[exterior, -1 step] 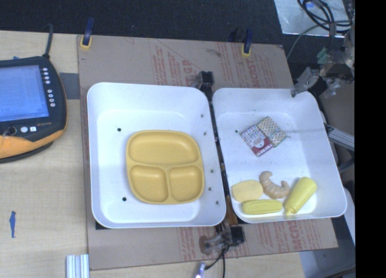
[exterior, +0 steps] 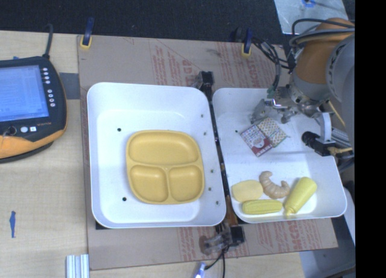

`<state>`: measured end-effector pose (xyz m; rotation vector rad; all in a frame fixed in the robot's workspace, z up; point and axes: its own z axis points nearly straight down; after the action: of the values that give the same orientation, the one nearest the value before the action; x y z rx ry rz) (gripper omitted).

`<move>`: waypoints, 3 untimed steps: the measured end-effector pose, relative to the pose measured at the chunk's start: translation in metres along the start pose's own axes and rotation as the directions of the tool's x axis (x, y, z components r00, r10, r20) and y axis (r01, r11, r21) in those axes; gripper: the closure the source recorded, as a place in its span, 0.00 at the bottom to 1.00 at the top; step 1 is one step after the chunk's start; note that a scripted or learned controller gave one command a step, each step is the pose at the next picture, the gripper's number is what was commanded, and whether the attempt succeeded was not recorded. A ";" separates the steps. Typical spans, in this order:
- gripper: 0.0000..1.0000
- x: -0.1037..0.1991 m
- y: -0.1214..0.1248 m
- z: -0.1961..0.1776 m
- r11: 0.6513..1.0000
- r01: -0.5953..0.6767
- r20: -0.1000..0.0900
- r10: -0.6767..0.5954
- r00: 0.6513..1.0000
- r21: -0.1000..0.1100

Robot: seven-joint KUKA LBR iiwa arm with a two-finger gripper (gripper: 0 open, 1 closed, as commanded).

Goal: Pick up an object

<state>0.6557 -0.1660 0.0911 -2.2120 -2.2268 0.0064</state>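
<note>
Holding stock at its near edge, the right bin (exterior: pixel 229 105) carries a yellow slab (exterior: pixel 246 190), a corn cob (exterior: pixel 261 207), a tan curled piece (exterior: pixel 273 185) and a yellow bottle (exterior: pixel 300 195), clustered together. Gripper (exterior: pixel 269 108) low over the bin's far part, just above a patterned packet (exterior: pixel 263 136); grip state cannot be told. Left bin (exterior: pixel 99 105) holds a yellow three-part tray (exterior: pixel 164 166); tablet (exterior: pixel 27 99) at bench left.

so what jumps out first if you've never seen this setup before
The big yellow divided plate lies in the middle of the left bin. In the right bin, a cluster of yellow toy foods lines the near edge, with a small patterned packet further back. The arm's tool sits low over the far part of the right bin, just beyond the packet.
</note>
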 end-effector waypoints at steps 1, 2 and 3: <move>0.00 0.017 -0.040 -0.001 1.000 -0.001 0.001 0.001 1.000 0.000; 0.00 0.039 -0.091 0.000 1.000 -0.002 0.000 0.002 1.000 0.000; 1.00 0.038 -0.091 -0.010 1.000 0.002 0.002 -0.002 1.000 0.002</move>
<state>0.5643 -0.1288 0.1018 -2.2101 -2.2288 0.0116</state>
